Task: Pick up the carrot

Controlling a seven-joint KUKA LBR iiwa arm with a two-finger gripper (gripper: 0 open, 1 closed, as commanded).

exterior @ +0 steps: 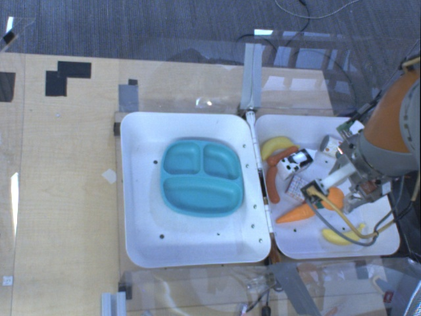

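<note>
Yellow banana (339,237) lies at the front of the arm-side bin (296,240), just in front of the carrot (295,214). Bright orange and tapered, the carrot lies flat in that bin's front half. Its pointed tip faces the wall shared with the neighbouring bin (145,232) and its thick end faces the gripper (350,194), which hangs close beside it. Whether the grip is open or closed cannot be told. Behind the carrot sit a red sausage (272,182), a black-and-white item (297,159) and a second yellow fruit (276,145). Beyond the carrot's tip, a blue divided plate (200,176) rests in the neighbouring bin.
</note>
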